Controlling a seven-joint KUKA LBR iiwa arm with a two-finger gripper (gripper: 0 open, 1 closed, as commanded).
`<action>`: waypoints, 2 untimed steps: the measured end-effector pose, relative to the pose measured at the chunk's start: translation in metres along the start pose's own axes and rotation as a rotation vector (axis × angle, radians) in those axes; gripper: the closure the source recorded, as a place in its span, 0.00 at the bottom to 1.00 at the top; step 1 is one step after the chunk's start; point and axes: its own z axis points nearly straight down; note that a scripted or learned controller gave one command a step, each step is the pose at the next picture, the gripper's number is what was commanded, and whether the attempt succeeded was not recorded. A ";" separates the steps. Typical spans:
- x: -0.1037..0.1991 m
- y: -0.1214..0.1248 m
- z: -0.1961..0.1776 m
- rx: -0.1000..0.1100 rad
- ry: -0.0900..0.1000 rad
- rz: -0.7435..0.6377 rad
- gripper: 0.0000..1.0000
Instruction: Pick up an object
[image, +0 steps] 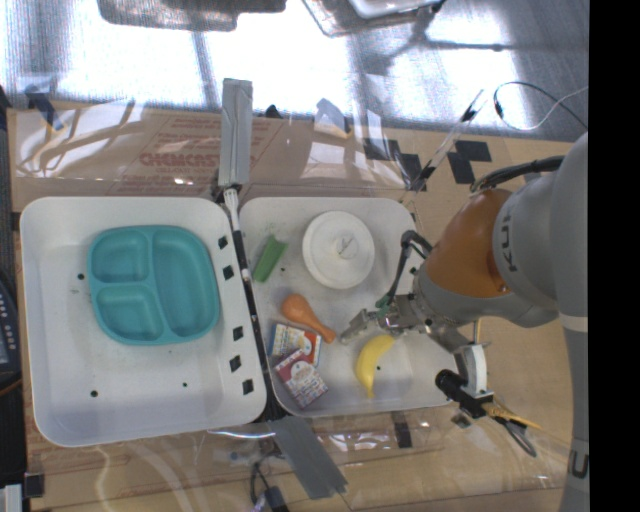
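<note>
Banana in rt bin

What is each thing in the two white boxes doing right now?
Teal divided tray: lying flat in the left bin.
White round lid: flat in the right bin.
Green block: lying tilted, near the divider.
Orange carrot toy: lying on its side.
Banana: lying down, just below the gripper.
Two small packets: lying flat, overlapping.
Gripper: low over the right bin, beside the banana, holding nothing.
</note>
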 end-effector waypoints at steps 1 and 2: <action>0.031 -0.013 0.000 -0.003 -0.001 -0.012 0.00; 0.031 -0.013 0.000 -0.003 -0.001 -0.012 0.00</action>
